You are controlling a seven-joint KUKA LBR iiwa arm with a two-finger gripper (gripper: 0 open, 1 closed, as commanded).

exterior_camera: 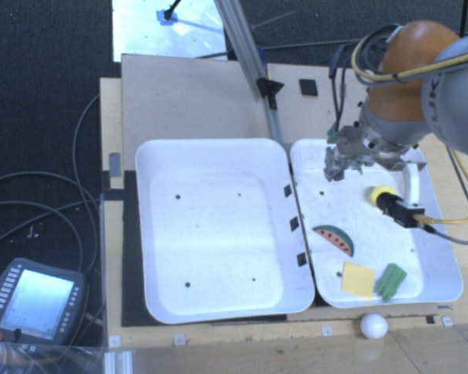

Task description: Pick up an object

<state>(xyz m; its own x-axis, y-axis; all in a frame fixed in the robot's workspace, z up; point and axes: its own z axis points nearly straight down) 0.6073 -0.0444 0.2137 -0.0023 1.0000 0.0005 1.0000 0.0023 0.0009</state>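
On a tan bench [195, 100] ringed by dark carpet [39, 68], the gripper [336, 164], its finger state impossible to tell, hangs over the right bin [444, 283] above a watermelon slice [333, 239], yellow block [358, 280] and green piece [390, 280].

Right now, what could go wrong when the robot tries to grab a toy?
The gripper hangs over a bare patch at the right bin's far end, so closing there would likely catch nothing. The yellow block and green toy lie touching, so it might knock one. The watermelon slice lies flat and may slip out.
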